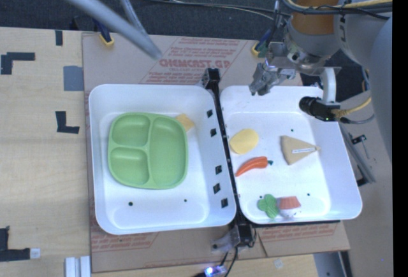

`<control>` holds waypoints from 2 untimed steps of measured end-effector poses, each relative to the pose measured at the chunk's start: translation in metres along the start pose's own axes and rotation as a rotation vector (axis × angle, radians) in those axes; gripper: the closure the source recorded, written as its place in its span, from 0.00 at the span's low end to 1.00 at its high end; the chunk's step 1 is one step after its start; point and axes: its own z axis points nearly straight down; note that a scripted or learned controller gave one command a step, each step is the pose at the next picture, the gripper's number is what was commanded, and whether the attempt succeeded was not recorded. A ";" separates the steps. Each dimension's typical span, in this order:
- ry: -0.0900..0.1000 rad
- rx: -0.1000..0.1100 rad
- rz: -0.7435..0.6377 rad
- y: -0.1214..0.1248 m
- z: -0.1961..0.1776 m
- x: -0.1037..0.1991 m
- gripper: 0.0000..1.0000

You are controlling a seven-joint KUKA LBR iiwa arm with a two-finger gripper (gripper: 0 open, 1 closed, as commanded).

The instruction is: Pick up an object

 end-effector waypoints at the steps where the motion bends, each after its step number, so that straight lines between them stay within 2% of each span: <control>1: 0.000 0.000 0.000 0.003 -0.001 0.052 1.00; 2: 0.000 0.003 -0.001 0.005 0.019 0.113 1.00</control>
